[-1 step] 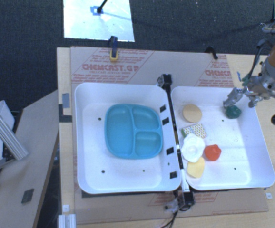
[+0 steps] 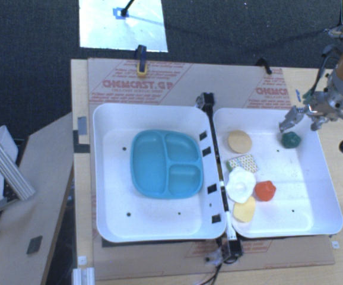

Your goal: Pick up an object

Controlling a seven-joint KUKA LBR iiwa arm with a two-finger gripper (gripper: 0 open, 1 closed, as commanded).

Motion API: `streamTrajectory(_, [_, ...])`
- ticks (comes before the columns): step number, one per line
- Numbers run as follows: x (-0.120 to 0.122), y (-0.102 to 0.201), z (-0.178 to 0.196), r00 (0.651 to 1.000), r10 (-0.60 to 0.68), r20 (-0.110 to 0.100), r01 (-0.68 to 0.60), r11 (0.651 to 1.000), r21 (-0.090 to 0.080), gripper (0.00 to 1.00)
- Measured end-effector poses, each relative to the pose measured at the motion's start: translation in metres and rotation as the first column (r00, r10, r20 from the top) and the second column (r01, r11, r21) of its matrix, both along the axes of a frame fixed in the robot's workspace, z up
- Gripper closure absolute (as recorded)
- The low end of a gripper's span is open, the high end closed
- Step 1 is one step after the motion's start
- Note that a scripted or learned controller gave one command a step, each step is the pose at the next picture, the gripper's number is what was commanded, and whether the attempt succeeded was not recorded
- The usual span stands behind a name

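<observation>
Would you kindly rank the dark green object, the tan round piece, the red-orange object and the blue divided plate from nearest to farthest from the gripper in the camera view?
From the gripper:
1. Dark green object, just below it, right bin.
2. Tan round piece, right bin's left side.
3. Red-orange object, lower in the right bin.
4. Blue divided plate, left bin.

dark carpet [image 2: 29, 40] covers the floor around a pale wooden surface [image 2: 79, 88]. a shiny metal plate [image 2: 121, 16] lies on the carpet behind it. a printed cardboard sheet [image 2: 177, 85] covers the surface.

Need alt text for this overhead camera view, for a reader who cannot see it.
The gripper hangs over the right bin, just above a dark green object. That bin also has a tan disc, a white piece and a red piece; the left bin bears a blue divided plate.
</observation>
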State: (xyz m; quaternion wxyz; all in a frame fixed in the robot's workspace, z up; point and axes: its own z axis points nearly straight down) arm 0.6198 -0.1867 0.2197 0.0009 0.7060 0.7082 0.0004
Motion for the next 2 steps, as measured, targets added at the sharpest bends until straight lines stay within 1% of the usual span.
streamTrajectory(1, [0.003, -0.005, -0.043, 1.000, -0.002, -0.003, 0.002, 1.000, 0.000, 0.00])
streamTrajectory(2, [-0.005, -0.001, -0.089, 1.000, -0.002, -0.003, 0.002, 1.000, 0.001, 0.00])
